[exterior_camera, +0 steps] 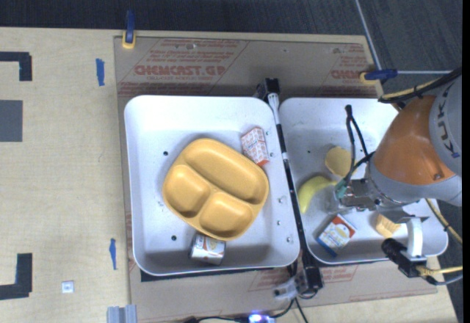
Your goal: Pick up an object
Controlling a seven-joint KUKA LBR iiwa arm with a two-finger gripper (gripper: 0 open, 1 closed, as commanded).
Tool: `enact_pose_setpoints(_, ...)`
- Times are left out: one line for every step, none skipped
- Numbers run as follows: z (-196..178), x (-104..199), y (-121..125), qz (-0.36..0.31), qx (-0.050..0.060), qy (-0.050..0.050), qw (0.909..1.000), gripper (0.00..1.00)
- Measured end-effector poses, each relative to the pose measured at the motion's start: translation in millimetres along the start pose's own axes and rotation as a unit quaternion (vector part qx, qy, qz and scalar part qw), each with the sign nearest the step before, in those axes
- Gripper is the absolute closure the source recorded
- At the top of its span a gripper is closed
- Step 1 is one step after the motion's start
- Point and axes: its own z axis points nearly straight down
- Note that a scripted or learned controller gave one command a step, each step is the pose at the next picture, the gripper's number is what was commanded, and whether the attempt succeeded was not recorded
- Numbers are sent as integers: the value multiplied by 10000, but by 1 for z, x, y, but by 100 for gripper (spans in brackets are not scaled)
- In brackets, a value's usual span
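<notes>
The arm reaches into the right bin (312, 120) from the right, its orange band over the bin's right half. My gripper (351, 195) points down at the bin floor near the middle, its fingers hidden under the wrist. Just left of it lies a yellow banana-shaped piece (312, 191). A round tan object (338, 161) sits behind it. A small white, orange and blue carton (336, 234) lies in front. A small yellow piece (386, 225) lies to the right, partly under the arm.
The left bin (143, 167) holds a large yellow three-compartment tray (214, 187), a small red and white packet (254, 144) at its far right, and a small packet (207, 249) at its front edge. A black divider (283, 160) runs between the bins. Cardboard lies beneath.
</notes>
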Motion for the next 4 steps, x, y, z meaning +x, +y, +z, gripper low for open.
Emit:
enact_pose_setpoints(0, 0, 0, 0, 1, 1, 10000, 0)
enact_pose_setpoints(11, 2, -2, -3, 36, 12, 10000, 0)
enact_pose_setpoints(0, 1, 0, -1, 1, -1, 10000, 100)
enact_pose_setpoints(0, 1, 0, 0, 2, 0, 10000, 0)
